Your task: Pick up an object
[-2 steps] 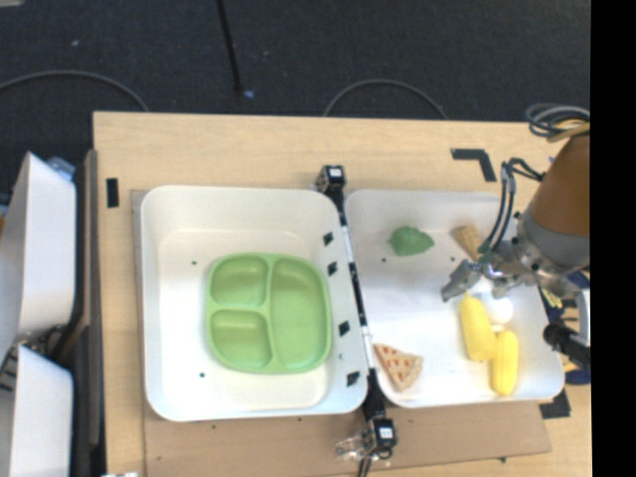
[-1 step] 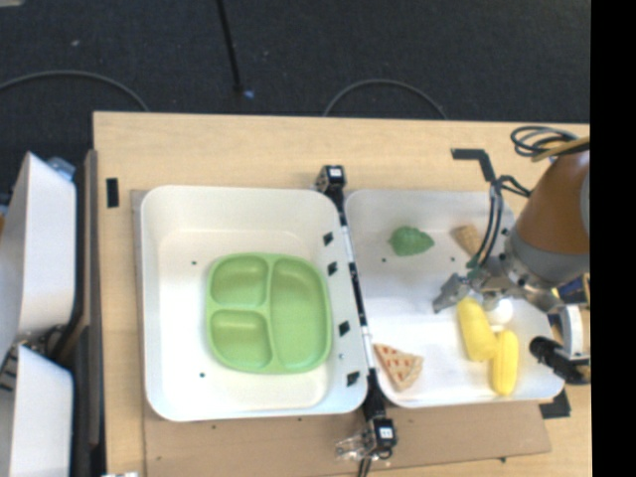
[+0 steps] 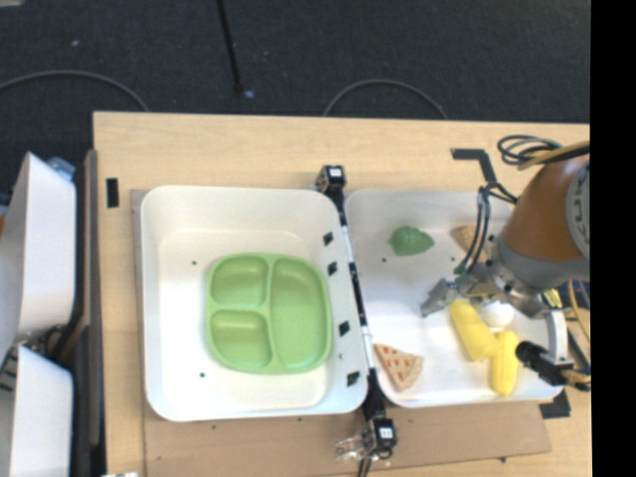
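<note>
- Left bin (image 3: 159, 296): shallow, white, holding a green divided tray (image 3: 268, 312) with three compartments, lying flat near the bin's middle.
- Right bin (image 3: 383, 296): shares a central divider with the left bin and holds all the loose items.
- Green lump (image 3: 410, 239): lies in the right bin toward its far wall, apart from the other items.
- Pizza-slice toy (image 3: 398, 367): rests in the right bin's near corner, next to the divider.
- Yellow pieces: one (image 3: 472, 330) and another (image 3: 505, 362) lie end to end toward the bin's near wall, touching; a small white item (image 3: 497, 315) sits just beside the first.
- Tan object (image 3: 463, 236): by the far wall, partly hidden by the arm.
- Gripper (image 3: 444, 294): low over the right bin, just beside the first yellow piece; its grey tip points toward the divider. How far it is spread cannot be told, and nothing is seen held in it.
</note>
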